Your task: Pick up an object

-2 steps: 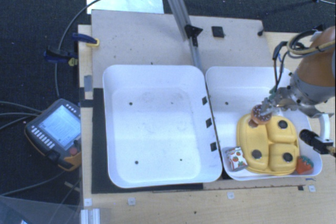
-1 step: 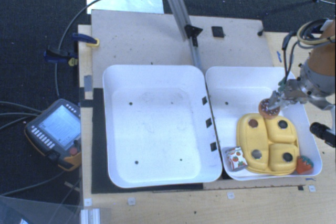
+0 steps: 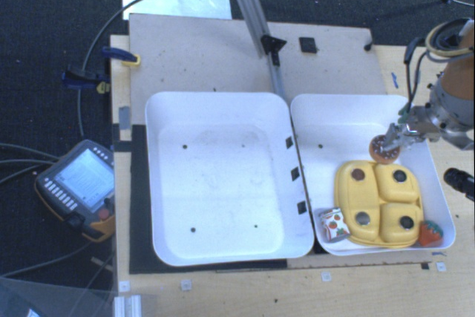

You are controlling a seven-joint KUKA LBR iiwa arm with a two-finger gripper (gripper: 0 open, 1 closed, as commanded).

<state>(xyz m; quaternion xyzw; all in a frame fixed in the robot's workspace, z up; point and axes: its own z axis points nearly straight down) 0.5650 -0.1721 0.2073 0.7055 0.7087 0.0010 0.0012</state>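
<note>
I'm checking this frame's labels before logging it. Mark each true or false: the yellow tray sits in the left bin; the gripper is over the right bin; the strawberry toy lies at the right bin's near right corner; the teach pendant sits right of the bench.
1. The yellow tray sits in the left bin. False: it sits in the right bin.
2. The gripper is over the right bin. True.
3. The strawberry toy lies at the right bin's near right corner. True.
4. The teach pendant sits right of the bench. False: it sits left.
</note>
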